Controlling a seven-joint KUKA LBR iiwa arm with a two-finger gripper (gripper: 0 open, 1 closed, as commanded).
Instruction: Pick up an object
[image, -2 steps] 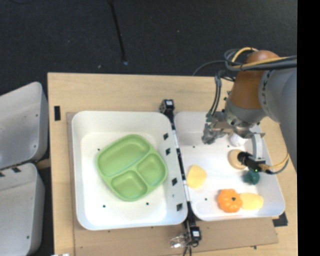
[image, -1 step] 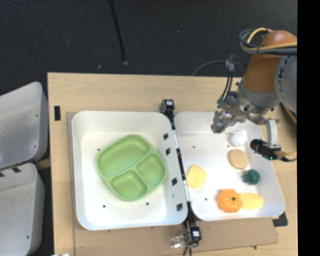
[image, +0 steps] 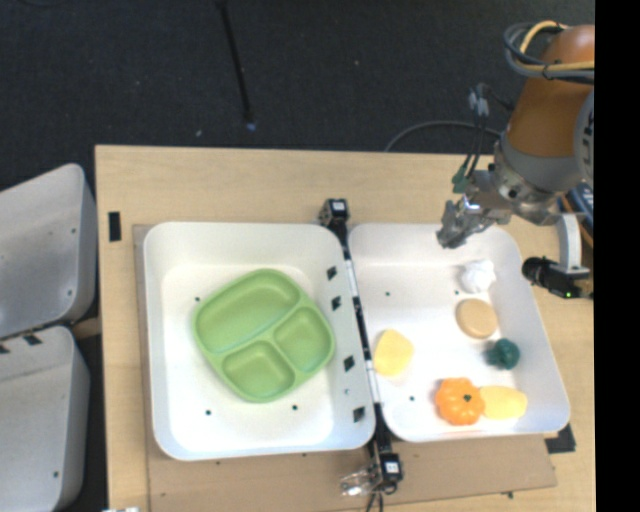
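Observation:
My gripper (image: 452, 233) hangs over the far edge of the right bin (image: 420, 415), with nothing seen between its fingers. Below it in that bin lie a small white object (image: 478, 275), a tan round object (image: 477, 318) and a dark green ball (image: 503, 353). Nearer the front sit an orange pumpkin (image: 459, 400) touching a yellow object (image: 503, 403), and another pale yellow object (image: 392, 352) near the bin's left wall.
The left bin (image: 170, 420) holds a green divided plate (image: 263, 334) with three compartments. A black divider with clips (image: 350, 300) runs between the bins. Wooden bench surface (image: 130, 180) surrounds both.

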